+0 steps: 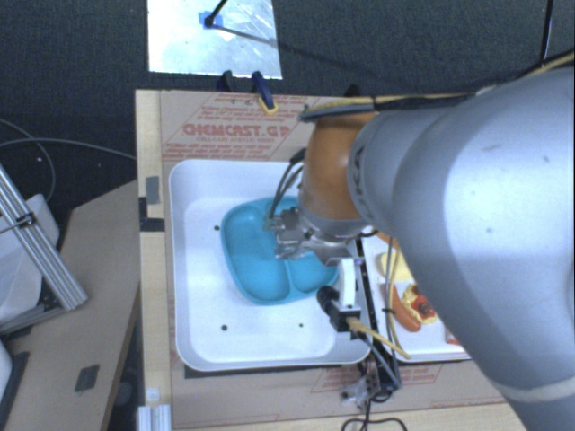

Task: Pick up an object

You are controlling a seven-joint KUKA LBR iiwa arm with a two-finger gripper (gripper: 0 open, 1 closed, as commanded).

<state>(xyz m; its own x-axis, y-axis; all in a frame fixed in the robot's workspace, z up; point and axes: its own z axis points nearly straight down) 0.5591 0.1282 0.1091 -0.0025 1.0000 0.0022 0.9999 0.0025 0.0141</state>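
A table is seen from above at a slant, with two shallow white bins set side by side on a cardboard sheet printed with red lettering. The left bin (202, 330) is seen almost whole; its floor is white with a few small dark holes. A light blue, rounded, dish-like object (256, 259) lies in the middle of this bin, towards its right side. The large grey arm (476, 241) is seen reaching in from the right, and much of the right bin (431, 347) is covered by it. An orange band (331, 164) is worn above the wrist. The tool (289, 241) is lowered onto the right part of the blue object, and appears to be touching or just above it. Whether the tool is open or closed cannot be told, nor whether anything is held. In the right bin, an orange, red and yellow item (411, 305) is partly seen beside the arm.
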